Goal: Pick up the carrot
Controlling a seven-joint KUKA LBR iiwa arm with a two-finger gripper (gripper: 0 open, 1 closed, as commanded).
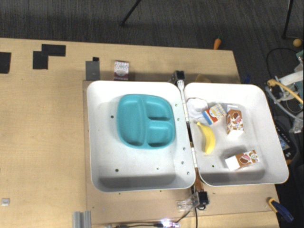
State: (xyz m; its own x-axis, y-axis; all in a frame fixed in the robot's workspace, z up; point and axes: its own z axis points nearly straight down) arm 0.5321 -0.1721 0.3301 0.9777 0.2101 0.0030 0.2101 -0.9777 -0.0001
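The right bin (271, 141) holds a yellow banana (207, 137) near its left wall. Beside the banana lie a brown-and-white carton (234, 121) and a second one (242, 159) toward the front. A small blue, red and white carton (216, 113) and a clear white cup (194, 107) sit at the back left corner. A small orange object (217, 43) rests at the bench's far edge, outside both bins; what it is cannot be told.
The left bin (95, 127) bears a teal divided plate (145, 120) in its middle. A small printed box (121, 70) stands behind that bin. Cables and equipment (289, 87) crowd the right side beyond the bench.
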